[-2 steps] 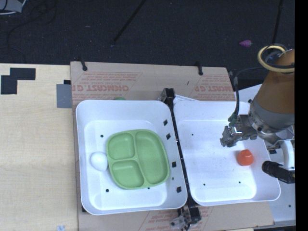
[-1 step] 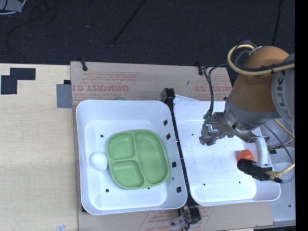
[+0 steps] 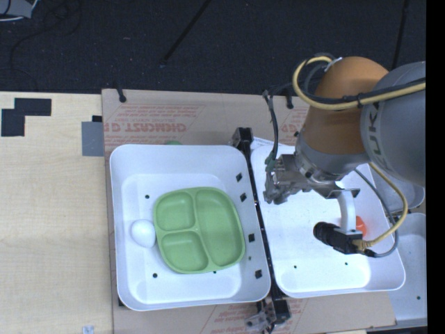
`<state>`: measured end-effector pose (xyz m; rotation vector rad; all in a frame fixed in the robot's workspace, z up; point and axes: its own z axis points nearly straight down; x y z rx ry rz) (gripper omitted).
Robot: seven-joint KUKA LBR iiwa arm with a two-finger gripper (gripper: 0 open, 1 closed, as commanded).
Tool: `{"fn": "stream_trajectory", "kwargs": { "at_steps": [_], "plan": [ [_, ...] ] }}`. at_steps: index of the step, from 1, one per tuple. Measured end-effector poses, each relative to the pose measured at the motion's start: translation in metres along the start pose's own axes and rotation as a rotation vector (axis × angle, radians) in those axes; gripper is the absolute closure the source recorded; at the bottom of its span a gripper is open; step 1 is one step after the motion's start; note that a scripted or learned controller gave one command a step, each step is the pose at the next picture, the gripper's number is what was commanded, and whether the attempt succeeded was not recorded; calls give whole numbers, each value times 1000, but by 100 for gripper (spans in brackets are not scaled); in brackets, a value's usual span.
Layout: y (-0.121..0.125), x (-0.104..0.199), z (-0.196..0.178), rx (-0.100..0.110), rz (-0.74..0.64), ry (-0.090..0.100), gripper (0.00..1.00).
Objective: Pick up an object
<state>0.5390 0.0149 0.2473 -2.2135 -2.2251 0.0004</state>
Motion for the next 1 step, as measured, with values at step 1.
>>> {"fn": "stream_trajectory", "kwargs": {
  "at_steps": [1],
  "plan": [
    [-4, 52, 2, 2, 1, -1, 100]
  ]
}}
